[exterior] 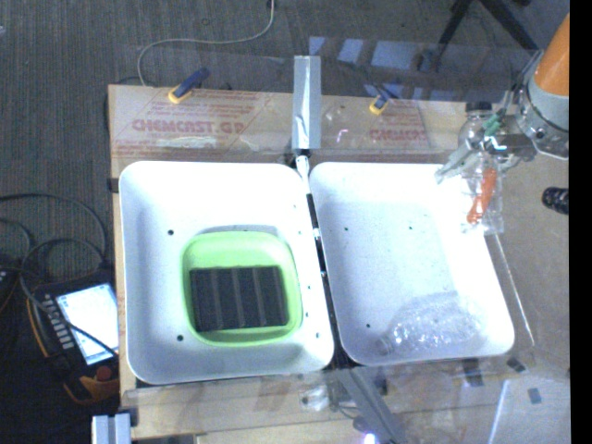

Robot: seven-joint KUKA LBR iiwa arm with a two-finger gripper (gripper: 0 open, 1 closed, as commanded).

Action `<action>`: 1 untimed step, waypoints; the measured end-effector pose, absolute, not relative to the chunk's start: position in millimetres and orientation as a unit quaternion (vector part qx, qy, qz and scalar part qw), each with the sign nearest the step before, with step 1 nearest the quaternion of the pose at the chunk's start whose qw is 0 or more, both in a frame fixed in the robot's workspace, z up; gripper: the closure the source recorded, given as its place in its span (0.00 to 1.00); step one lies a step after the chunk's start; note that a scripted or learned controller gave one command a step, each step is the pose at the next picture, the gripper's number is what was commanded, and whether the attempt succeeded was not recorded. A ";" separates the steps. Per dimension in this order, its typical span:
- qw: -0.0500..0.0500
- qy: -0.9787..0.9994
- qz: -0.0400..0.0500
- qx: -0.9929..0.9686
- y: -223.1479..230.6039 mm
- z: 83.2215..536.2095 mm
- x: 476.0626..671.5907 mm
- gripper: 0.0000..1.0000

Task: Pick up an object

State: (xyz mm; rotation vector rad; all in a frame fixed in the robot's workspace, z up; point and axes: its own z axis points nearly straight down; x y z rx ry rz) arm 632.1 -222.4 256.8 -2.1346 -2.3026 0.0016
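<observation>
- Two shallow white plastic bins sit side by side on your surface, the left bin and the right bin touching along their inner walls.
- You will find a light green, rounded rectangular plastic tray with a dark ribbed inset lying flat in the left bin, towards its near side.
- You can see a crumpled clear plastic item resting in the near right corner of the right bin, against the bin's wall.
- Your grey arm with the orange band enters at the upper right, and its jaws hang over the far right corner of the right bin.
- You can see a thin orange stick-like object hanging downward just below the jaws, above the bin's right rim; you cannot tell from this angle whether it is pinched between them or merely lies in line with them.
- You cannot tell whether the jaws stand wide or narrow; the metal parts there blur together.
- Two small clamps with yellow and blue handles grip the far edge of the brown board behind the bins.
- On the floor to your left lies a handheld pendant with a lit screen, with black cables beside it.
</observation>
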 end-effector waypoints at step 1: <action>0.000 -0.666 0.001 -0.746 -223.1 357.7 618.7 0.00</action>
